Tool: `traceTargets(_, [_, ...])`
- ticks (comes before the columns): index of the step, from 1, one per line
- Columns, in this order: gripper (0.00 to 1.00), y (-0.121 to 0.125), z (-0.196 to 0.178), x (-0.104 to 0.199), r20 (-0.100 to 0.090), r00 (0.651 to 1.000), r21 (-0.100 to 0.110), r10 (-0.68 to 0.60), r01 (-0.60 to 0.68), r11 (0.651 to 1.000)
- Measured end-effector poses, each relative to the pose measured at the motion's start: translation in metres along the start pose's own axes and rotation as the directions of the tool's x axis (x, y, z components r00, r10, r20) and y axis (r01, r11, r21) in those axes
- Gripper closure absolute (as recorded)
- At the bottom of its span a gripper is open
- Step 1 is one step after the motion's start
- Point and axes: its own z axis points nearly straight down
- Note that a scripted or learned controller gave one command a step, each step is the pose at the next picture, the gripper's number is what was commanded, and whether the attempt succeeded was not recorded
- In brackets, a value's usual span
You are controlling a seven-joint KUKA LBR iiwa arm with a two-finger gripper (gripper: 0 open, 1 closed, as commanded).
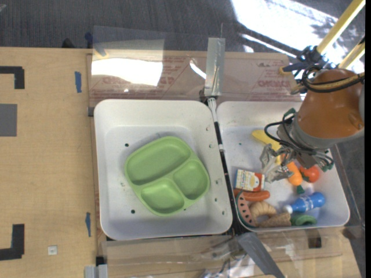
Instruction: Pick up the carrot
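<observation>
So the arm comes in from the right and hangs over the right bin, orange band up top, wrist pointing down into the pile of toys. The gripper sits low in the bin's middle, metal fingers angled down and toward the left. Whether they're open or closed, I can't tell from this angle, too much clutter around the tips. The carrot lies just to the right of the gripper, small orange piece right up against the fingers, maybe touching, but I can't see it sitting between them. Near it there's a red-orange round thing, a blue bottle below, a small carton to the left, and a yellow piece above. Left bin has a green divided plate in it, well away from the arm.
</observation>
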Motion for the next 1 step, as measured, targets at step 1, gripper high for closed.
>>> traceTargets(1, [1.0, 0.0344, 0.0107, 0.0127, -0.007, 0.965, -0.002, -0.263, 0.263, 0.965])
